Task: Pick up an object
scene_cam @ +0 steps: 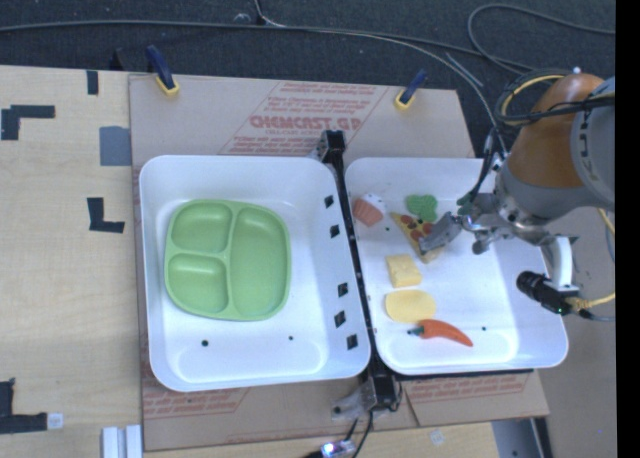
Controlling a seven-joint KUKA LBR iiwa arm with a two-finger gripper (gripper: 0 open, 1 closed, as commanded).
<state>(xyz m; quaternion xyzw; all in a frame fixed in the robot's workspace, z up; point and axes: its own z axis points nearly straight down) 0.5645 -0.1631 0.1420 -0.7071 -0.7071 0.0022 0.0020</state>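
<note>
The right bin (500, 346) holds several small toy foods. A pink piece (369, 211) lies near its left wall, with a green leafy piece (422, 206) to the right of it. A pizza-like slice (412, 230) sits below the green piece. A yellow cube (403, 270), a yellow oval (410, 305) and an orange carrot (442, 332) lie toward the front. My gripper (440, 236) reaches in from the right, its tip right at the pizza slice's right edge.
The left bin (180, 346) holds a green divided plate (227, 258). Black clips join the bins along the middle seam (345, 276). Cables run over the dark floor behind the bench. The arm's grey body and orange band (550, 151) hang over the right bin's far right side.
</note>
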